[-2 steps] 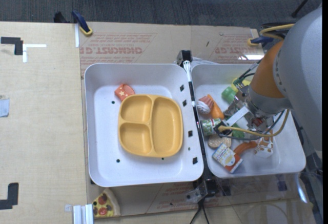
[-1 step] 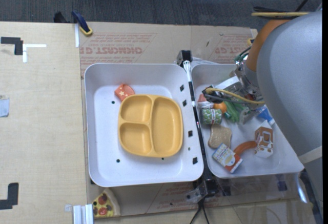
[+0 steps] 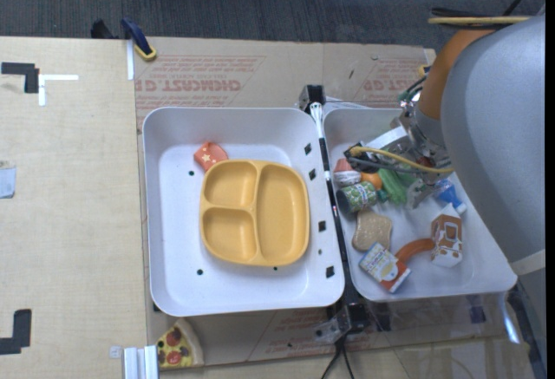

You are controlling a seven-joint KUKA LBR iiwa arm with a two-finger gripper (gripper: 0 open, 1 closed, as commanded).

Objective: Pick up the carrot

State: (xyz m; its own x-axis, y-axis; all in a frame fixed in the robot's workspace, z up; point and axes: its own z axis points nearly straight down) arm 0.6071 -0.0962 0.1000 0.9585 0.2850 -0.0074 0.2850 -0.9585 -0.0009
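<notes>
Reaching into the right bin (image 3: 475,269) from the right, hanging the gripper (image 3: 414,180) low over the clutter at its far side. Hiding the opening under the wrist: cannot tell how wide, or whether gripping anything. Finding the carrot (image 3: 373,180), orange with a green top, lying just left of the gripper, beyond the bread slice (image 3: 373,231).
</notes>
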